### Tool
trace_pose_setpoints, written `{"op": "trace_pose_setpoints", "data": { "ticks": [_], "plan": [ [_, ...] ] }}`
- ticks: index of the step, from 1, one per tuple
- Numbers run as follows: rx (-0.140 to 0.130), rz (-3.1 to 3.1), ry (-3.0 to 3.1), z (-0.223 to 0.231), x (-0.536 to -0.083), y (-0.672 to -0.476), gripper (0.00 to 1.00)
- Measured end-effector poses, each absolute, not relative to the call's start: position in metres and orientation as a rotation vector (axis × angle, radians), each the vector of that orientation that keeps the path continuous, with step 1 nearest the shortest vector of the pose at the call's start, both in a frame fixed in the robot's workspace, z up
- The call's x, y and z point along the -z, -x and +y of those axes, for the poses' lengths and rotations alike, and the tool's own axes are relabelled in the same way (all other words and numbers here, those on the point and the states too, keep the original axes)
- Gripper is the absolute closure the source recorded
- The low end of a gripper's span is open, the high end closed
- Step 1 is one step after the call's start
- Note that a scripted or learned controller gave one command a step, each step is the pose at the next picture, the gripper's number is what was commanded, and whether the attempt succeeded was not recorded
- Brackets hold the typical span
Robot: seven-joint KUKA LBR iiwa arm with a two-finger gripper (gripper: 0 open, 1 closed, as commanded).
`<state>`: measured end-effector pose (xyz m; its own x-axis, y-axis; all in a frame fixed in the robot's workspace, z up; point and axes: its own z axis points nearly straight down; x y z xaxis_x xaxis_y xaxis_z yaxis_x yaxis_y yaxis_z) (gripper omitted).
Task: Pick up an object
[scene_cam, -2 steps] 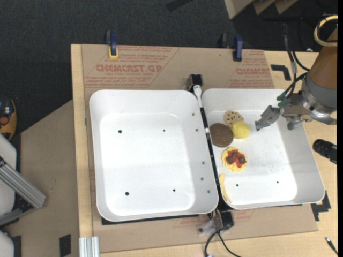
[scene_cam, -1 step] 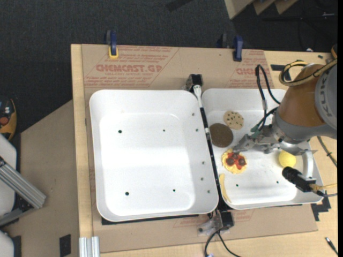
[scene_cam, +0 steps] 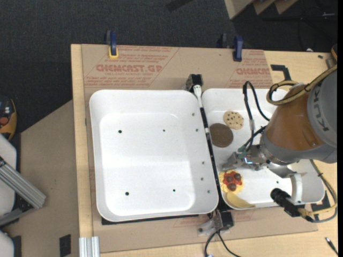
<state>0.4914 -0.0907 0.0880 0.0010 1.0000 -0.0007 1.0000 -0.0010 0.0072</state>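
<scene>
Camera view: the arm reaches from the right over the right bin (scene_cam: 316, 196), its gripper (scene_cam: 239, 160) poised low above a red-topped pizza piece (scene_cam: 232, 180), apparently its target. Whether it is spread or closed cannot be told. A cookie (scene_cam: 233, 119) and a brown disc (scene_cam: 221, 135) lie nearby; the left bin (scene_cam: 102, 143) adjoins.

Cookie (scene_cam: 233, 119), disc (scene_cam: 221, 135) and pizza (scene_cam: 232, 180) in the right bin (scene_cam: 257, 198), beside the left bin (scene_cam: 107, 143).

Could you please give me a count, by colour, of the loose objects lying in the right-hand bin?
Tan, speckled round piece: 1
Brown disc: 1
Red object: 1
Yellow object: 1
Total: 4, all in the right bin, counting only what shows beside the arm.
</scene>
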Motion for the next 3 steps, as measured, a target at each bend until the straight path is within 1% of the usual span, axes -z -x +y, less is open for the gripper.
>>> {"op": "trace_pose_setpoints", "data": {
  "ticks": [1, 2, 3],
  "plan": [
    [-0.009, 2.215, -2.218, -0.092, -0.097, -0.493, 1.0],
    [-0.02, 2.235, -2.2, 0.034, -0.19, -0.526, 1.0],
    [0.003, 2.239, -2.214, 0.132, -0.161, -0.499, 1.0]
  ]
}}
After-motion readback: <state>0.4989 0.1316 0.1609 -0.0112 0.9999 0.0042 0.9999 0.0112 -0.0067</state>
